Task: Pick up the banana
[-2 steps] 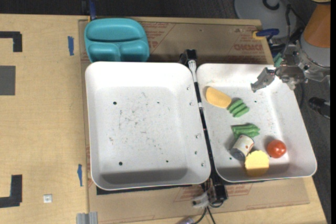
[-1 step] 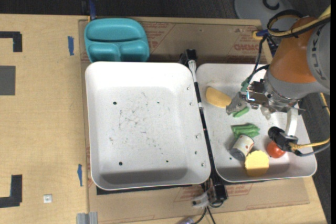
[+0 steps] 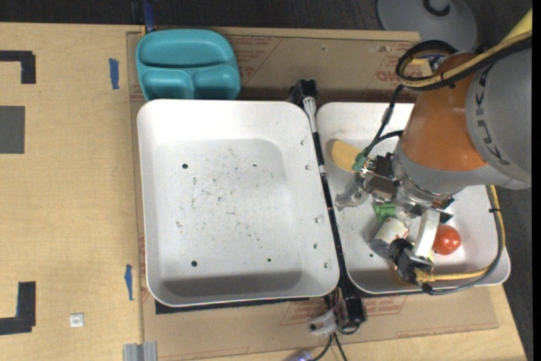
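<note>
One pale banana [image 3: 344, 154] lies at ten o'clock in the right bin [image 3: 363, 276], not yet lifted. The gripper [image 3: 365, 187] hovers just at its five o'clock. Whether it is open or closed cannot be told.

Probable banana [image 3: 342, 154] back-left in right bin [image 3: 362, 121].
</note>
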